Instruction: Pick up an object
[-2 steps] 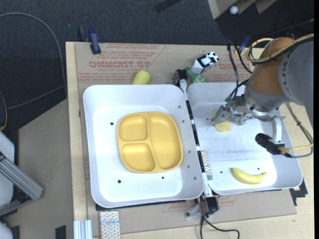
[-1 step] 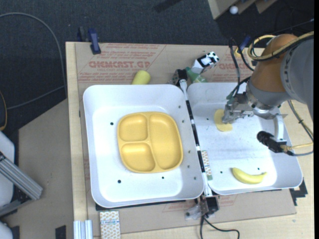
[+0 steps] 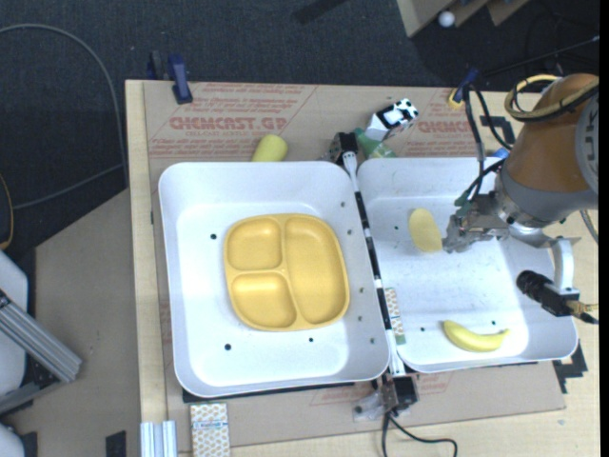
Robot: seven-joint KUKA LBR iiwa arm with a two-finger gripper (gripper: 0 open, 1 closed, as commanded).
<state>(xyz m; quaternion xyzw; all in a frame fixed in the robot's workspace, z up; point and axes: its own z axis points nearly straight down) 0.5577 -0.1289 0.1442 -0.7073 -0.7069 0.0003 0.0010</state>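
Note:
In the right bin (image 3: pixel 476 284) lie a pale yellow rounded object (image 3: pixel 424 230) near the back left and a yellow banana (image 3: pixel 474 336) near the front edge. My gripper (image 3: pixel 460 233) hangs low just to the right of the rounded object, close to it or touching it. The arm's grey wrist and orange band rise behind it at the right. The left bin (image 3: pixel 190 255) holds a yellow divided plate (image 3: pixel 284 270) with three compartments.
A small yellow object (image 3: pixel 270 148) lies on the cardboard behind the left bin. A black-and-white item (image 3: pixel 394 116) and clamps sit behind the seam between the bins. A black part (image 3: pixel 544 293) juts over the right bin's right edge.

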